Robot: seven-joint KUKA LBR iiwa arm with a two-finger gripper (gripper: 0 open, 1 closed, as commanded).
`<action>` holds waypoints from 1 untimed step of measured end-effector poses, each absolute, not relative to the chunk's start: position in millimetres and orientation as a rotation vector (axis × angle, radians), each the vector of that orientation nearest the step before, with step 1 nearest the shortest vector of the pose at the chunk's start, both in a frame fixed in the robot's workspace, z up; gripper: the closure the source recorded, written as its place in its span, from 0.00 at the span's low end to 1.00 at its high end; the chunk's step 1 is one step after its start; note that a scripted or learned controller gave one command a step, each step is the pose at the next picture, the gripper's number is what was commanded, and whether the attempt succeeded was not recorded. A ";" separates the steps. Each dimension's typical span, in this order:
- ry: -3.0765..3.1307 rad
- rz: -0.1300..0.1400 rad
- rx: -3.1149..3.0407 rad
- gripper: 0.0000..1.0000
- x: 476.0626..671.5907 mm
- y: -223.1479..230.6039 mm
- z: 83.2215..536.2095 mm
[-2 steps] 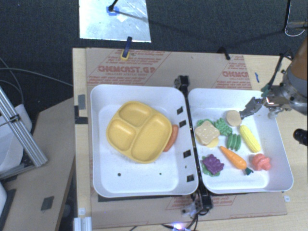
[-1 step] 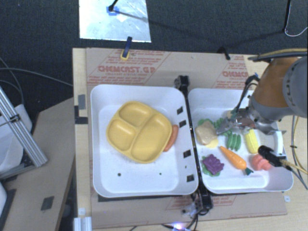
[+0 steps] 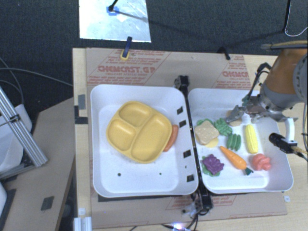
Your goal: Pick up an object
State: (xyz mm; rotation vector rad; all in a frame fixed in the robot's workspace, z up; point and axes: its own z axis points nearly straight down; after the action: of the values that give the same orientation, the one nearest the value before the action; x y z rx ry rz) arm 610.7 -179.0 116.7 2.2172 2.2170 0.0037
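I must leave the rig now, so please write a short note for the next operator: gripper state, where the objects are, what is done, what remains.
Gripper: low over the right bin, near its back; nothing seen between its fingers.
Right bin holds: bread slice, green beans, corn, carrot, grapes, pink toy.
Left bin holds: yellow divided plate, sausage at its right edge.
Done: no object picked.
Left: grasp one and lift it.

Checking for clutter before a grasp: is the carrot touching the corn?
Apart. The camera view shows a strip of bare white bin floor between the carrot and the corn.
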 end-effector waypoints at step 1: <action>2.226 0.008 2.207 0.00 672.4 -147.9 85.1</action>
State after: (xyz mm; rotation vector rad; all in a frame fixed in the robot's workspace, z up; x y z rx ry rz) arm 672.4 -147.9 85.1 2.2071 2.2256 0.0079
